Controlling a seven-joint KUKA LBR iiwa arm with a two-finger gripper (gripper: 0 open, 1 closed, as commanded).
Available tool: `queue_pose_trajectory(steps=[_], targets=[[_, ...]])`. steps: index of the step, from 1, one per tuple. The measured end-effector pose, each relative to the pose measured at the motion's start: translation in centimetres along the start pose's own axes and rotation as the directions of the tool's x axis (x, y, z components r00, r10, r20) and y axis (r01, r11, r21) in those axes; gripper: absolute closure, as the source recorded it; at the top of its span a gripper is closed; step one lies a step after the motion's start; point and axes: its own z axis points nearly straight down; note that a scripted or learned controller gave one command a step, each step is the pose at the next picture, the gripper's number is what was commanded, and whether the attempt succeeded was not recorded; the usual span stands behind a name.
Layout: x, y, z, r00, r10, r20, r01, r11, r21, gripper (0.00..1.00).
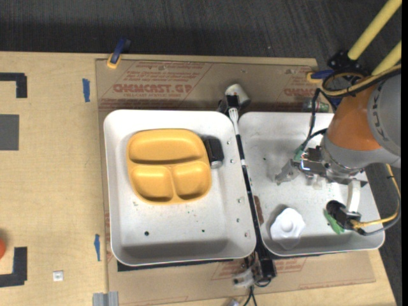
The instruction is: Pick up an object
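Note:
A yellow three-compartment plate (169, 164) lies in the upper part of the left bin (127, 234). A small black object (213, 150) rests against the plate's right edge. A white bottle-like object (287, 225) stands near the front of the right bin (268, 139). My gripper (296, 169) hangs low over the middle of the right bin, up and slightly right of the white object and apart from it. I see nothing held in it.
The two bins meet along a raised divider (245, 177). The arm's orange band (354, 123) covers the right bin's right side. Cardboard (51, 171) surrounds the bins, with blue tape marks (86, 89) at the left.

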Motion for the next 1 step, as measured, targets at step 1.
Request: queue_pose_trajectory(steps=[1], targets=[[-5.3, 5.35, 1.69, 0.957, -0.288, 0.004, 0.288, 0.957, -0.005, 0.0]])
